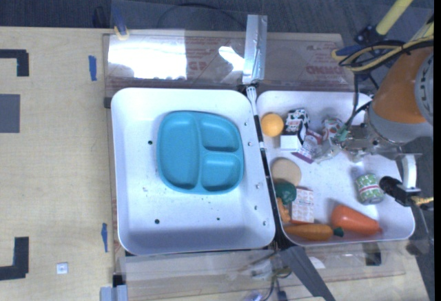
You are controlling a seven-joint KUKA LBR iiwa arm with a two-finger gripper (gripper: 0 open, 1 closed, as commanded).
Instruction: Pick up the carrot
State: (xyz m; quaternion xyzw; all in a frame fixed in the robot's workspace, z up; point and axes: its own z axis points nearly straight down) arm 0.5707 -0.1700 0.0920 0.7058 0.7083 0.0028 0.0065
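Orange carrot lies flat at right bin front edge, clear of clutter. Arm above bin; jaws' state can't be told.

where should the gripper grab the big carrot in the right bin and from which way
Grip the carrot across its thick middle, coming straight down from above. It lies flat near the right bin's front wall, tapering toward the right, so the midsection looks widest and steadiest. Set the fingers across its long axis; the sides are mostly open, though the thinner carrot lies close at its left end.
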